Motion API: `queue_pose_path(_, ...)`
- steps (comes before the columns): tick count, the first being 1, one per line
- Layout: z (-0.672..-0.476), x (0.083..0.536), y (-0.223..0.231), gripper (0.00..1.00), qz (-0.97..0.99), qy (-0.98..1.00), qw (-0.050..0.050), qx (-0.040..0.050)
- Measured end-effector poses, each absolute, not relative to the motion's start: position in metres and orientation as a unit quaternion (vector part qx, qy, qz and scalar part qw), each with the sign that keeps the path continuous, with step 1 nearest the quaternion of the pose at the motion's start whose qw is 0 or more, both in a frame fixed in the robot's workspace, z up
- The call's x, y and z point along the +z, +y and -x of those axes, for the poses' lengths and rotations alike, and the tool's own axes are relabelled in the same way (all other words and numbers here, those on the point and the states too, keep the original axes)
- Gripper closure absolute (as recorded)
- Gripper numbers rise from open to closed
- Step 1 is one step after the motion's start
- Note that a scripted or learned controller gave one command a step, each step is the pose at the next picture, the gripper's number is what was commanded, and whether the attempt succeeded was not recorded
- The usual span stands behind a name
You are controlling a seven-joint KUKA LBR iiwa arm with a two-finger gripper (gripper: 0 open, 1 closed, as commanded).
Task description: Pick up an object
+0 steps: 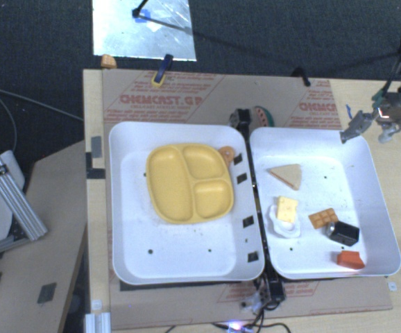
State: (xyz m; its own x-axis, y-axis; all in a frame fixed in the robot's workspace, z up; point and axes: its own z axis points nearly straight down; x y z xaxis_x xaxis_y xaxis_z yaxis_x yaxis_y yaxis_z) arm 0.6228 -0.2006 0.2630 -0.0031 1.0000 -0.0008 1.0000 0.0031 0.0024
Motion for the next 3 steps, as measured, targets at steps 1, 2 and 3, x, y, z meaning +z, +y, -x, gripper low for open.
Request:
queue_pose_path(1, -0.626, 0.356, -0.127, 0.00, -0.704, 0.710, 0.003, 0.0023)
queue_pose_path(2, -0.610, 0.363, -0.044, 0.00, -0.703, 0.711, 0.001, 0.0017)
queue_pose_path(3, -0.604, 0.359, 0.060, 0.00, -0.702, 0.712, 0.000, 0.0021)
